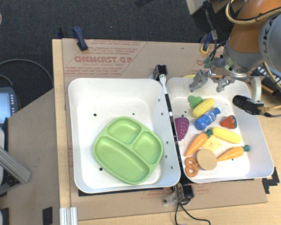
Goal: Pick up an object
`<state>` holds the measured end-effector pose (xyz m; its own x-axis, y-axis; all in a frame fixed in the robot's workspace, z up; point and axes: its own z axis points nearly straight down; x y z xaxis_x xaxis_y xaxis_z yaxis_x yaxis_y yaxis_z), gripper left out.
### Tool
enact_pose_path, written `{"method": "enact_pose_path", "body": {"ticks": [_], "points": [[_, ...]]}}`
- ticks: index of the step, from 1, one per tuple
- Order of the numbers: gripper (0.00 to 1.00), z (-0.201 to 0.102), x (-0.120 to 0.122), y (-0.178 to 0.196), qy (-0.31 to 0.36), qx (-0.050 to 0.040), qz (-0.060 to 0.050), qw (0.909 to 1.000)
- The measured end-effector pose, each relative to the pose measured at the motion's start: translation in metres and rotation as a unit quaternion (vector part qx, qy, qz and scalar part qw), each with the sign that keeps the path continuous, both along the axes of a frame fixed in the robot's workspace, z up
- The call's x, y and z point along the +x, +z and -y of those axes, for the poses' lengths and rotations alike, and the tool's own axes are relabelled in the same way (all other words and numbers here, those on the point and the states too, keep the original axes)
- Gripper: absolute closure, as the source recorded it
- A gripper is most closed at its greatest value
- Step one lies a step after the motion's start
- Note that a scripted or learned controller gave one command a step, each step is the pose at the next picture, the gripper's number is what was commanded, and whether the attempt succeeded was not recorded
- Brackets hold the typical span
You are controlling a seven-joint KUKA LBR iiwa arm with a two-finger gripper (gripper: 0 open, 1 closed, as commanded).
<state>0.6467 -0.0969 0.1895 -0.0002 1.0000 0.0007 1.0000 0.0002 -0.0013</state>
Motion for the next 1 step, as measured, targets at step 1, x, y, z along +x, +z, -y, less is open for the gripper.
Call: {"method": "enact_pose_path", "body": {"ticks": [1], "points": [[0.0, 0.0387, 0.0057, -0.1109, -0.001, -0.0002, -0.003, 1.0]]}}
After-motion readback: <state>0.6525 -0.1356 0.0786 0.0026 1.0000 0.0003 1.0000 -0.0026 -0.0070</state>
